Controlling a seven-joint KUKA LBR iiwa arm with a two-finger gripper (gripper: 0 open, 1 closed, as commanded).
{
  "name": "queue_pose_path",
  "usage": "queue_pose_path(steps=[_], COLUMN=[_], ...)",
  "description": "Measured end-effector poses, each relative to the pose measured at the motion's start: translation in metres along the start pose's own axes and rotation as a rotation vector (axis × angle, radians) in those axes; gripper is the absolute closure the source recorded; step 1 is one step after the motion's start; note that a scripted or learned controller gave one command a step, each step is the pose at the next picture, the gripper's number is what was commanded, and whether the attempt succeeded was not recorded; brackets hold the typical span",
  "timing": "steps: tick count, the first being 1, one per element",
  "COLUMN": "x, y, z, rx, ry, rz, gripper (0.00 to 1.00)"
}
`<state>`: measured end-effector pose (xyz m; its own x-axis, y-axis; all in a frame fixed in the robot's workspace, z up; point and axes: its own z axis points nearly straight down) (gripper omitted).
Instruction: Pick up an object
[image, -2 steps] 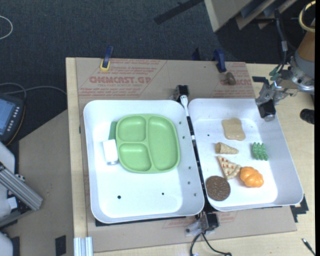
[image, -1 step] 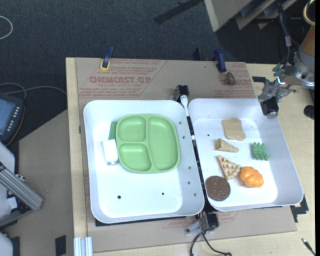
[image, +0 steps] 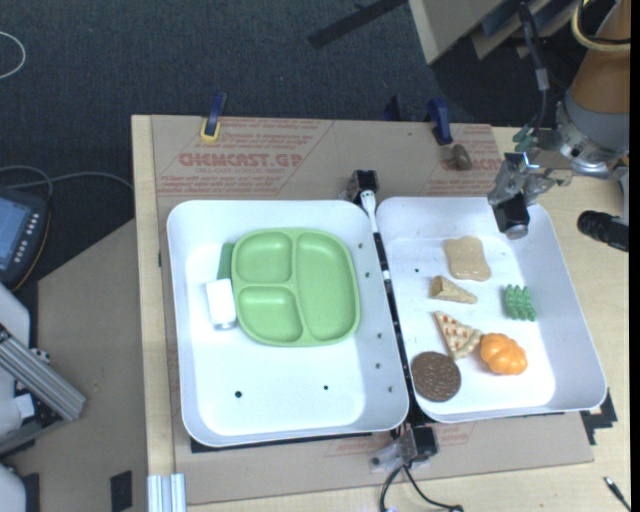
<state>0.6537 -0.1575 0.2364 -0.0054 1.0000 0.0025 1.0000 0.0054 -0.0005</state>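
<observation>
Nearest the camera, in the right white bin (image: 575, 330), a round dark-brown cookie with a dotted face (image: 436, 376) lies by the front left corner. Just behind it and touching its edge is a waffle-patterned pizza-like wedge (image: 457, 333), and right beside that wedge sits an orange pumpkin-shaped toy (image: 502, 354). Farther back a small green ridged piece (image: 518, 301) lies near the right wall, apart from the pumpkin. To its left, a tan cheese-like wedge (image: 453, 291) rests mid-bin, and just behind it a beige slice of toast-shaped foam (image: 467, 258).

In the left white bin (image: 270, 410), a light green plastic tray with three compartments (image: 296, 286) lies flat, nothing in its compartments. A small white block (image: 221, 303) lies against the tray's left edge, and a strip of darker green (image: 226, 262) shows from under the tray on that side.

At the back right corner of the right bin, the hand (image: 512, 214) hangs above the bin floor, behind and to the right of the toast slice and apart from every object. It holds nothing that can be seen; whether it is wide or narrow I cannot tell.

Behind the bins, the brown cardboard-covered bench (image: 300, 150) carries red lettering, with a yellow clamp (image: 212, 118) and a blue clamp (image: 438, 118) on its far edge.
</observation>
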Motion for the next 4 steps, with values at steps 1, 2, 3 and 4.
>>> queue_pose_path(steps=[1,2,3,4], x=[0.047,0.099,0.159,0.21], y=[0.004,0.0,-0.004,-0.015], z=[-0.002,0.013,0.021,0.012], rx=[0.0,0.002,0.002,0.001], ry=[-0.001,0.0,0.0,0.0], rz=[0.0,0.0,-0.001,-0.001], gripper=[1.0,1.0,1.0,1.0])
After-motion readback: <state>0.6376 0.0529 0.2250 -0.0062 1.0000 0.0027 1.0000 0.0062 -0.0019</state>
